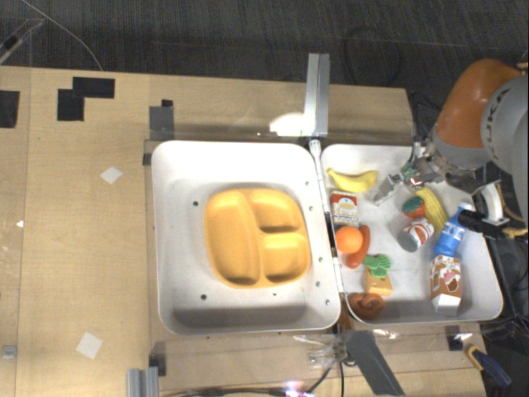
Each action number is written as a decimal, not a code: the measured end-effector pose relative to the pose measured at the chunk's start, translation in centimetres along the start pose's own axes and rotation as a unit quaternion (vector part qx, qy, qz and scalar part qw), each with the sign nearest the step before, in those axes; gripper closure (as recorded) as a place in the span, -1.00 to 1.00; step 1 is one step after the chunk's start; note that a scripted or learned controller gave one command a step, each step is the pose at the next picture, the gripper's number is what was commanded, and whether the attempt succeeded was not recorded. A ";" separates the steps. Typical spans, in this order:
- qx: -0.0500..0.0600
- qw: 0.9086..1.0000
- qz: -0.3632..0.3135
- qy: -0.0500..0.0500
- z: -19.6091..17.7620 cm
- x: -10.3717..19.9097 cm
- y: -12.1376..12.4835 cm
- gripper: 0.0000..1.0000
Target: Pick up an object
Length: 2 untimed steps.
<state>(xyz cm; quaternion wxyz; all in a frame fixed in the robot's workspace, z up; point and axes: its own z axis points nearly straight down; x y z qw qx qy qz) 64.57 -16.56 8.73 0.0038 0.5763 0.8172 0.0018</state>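
A wooden bench [74, 246] is carrying two white bins side by side, with dark floor behind it. The left bin [178, 246] is holding only a yellow divided tray [254, 236], lying near its middle. The right bin [488, 300] is holding many small things: a banana [353, 179] at the back, a small carton [345, 208] just beside the dividing wall, an orange [350, 240], a corn cob [433, 207], a can [416, 233], a bottle [447, 265] and a brown bowl [367, 304] at the front. The arm [479, 118] is reaching in from the right, and its gripper [411, 174] is hanging over the bin's back, near the banana and corn; whether it is wide or narrow I cannot tell.
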 end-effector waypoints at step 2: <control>0.000 0.989 0.151 0.000 -0.7 1.0 -1.1 -1.00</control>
